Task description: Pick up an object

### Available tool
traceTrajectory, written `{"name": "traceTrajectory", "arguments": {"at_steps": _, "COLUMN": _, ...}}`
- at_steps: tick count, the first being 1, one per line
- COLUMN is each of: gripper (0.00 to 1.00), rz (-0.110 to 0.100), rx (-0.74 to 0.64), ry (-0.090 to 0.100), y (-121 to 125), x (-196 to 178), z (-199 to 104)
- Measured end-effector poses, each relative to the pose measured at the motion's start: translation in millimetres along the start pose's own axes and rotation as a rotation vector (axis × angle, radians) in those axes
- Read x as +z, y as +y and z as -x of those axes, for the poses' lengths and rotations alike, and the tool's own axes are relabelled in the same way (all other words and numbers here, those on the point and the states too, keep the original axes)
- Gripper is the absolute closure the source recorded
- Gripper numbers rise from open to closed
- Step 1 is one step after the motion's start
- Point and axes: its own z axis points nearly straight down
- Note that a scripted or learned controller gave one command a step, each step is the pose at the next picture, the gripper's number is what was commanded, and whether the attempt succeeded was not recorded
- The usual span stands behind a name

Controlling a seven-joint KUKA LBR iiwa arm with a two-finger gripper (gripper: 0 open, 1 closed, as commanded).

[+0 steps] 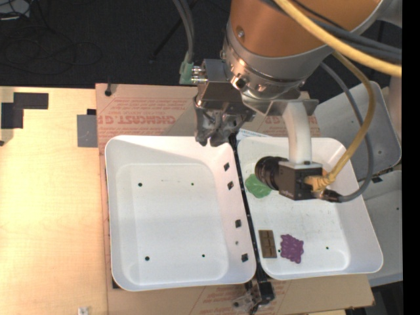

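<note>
1. Above the far end of the seam between the two bins, the arm [295, 38] carries the gripper [213, 133] high over the rim; I cannot tell the gripper's state, and nothing shows in its grasp. A straight descent from here would likely strike the rim, not an object.
2. The left bin [125, 176] lies under much of the gripper's reach, so a grab on that side would probably come up empty.
3. The right bin [354, 254] holds every candidate, and the wrist camera block [292, 176] hangs over it, crowding the approach.
4. The green object [257, 188] lies just beside that block, partly hidden.
5. The purple object [291, 248] sits near the front, just beside the brown block [267, 243]; a grasp could nudge both.
</note>
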Motion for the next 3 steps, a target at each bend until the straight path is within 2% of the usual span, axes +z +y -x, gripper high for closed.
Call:
{"name": "traceTrajectory", "arguments": {"at_steps": 1, "gripper": 1.0, "rz": -0.001, "rx": 0.004, "ry": -0.003, "y": 33, "x": 1, "z": -29}}
{"name": "traceTrajectory", "arguments": {"at_steps": 2, "gripper": 1.0, "rz": -0.016, "rx": 0.008, "ry": -0.01, "y": 63, "x": 207, "z": -26}}
{"name": "traceTrajectory", "arguments": {"at_steps": 3, "gripper": 1.0, "rz": 0.005, "rx": 0.008, "ry": -0.001, "y": 70, "x": 146, "z": -5}}
